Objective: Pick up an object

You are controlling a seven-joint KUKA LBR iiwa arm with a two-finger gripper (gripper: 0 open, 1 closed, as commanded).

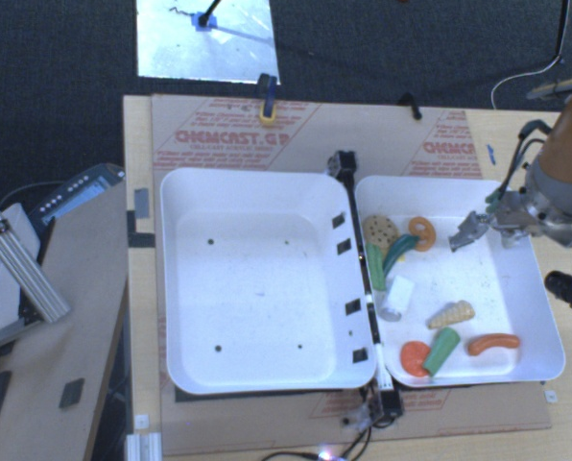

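As we look down on the bench, these are the things we find.

Arm: we see it reach in from the right, its orange band [566,133] above the grey wrist, over the upper right of the right bin [526,286].

Gripper: the gripper [466,232] hangs above the right bin's upper middle, pointing left; we cannot tell how it is set, and we see nothing in it.

Objects to pick: all lie in the right bin. We count a brown round waffle-like piece [379,229] by the divider, an orange ring [421,231] just right of it, a long green piece [389,258] below them, a small white block [396,296], a yellow corn-like cone [452,314], a red round piece [415,357] touching a green stick [441,351], and an orange sausage shape [493,344] near the front right corner.

Nearest to gripper: the orange ring, apart from it to the left.

Left bin: we see the left bin [257,277] beside the right one, the two meeting at the black-clipped divider [359,277].
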